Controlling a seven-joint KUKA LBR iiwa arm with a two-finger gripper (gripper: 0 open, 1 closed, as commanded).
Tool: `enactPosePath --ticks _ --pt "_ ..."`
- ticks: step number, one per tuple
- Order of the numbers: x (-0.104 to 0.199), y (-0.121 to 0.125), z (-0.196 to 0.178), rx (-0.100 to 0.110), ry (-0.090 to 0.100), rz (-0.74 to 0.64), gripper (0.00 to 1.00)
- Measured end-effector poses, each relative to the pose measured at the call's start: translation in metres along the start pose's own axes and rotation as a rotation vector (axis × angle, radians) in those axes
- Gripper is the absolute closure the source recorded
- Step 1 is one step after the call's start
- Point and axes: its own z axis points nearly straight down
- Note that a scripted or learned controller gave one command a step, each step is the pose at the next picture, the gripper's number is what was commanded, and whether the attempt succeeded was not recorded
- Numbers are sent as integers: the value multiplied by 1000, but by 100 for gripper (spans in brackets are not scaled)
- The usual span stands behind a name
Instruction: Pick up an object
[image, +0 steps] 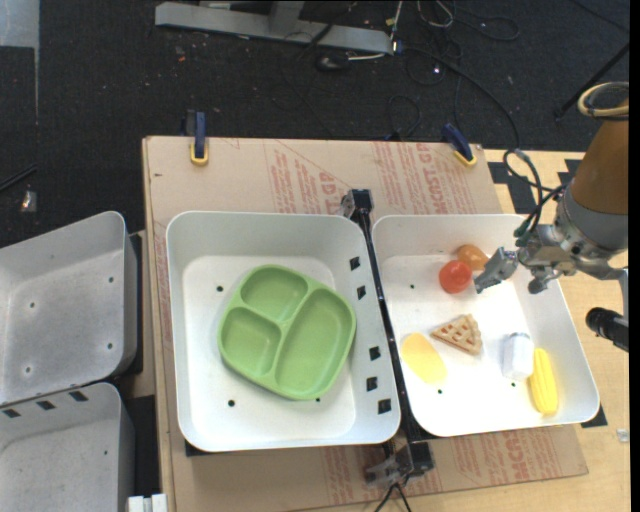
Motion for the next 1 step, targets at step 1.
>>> enactPosePath --ticks 1 --pt "0 3 -6 -12 -2 -3 0"
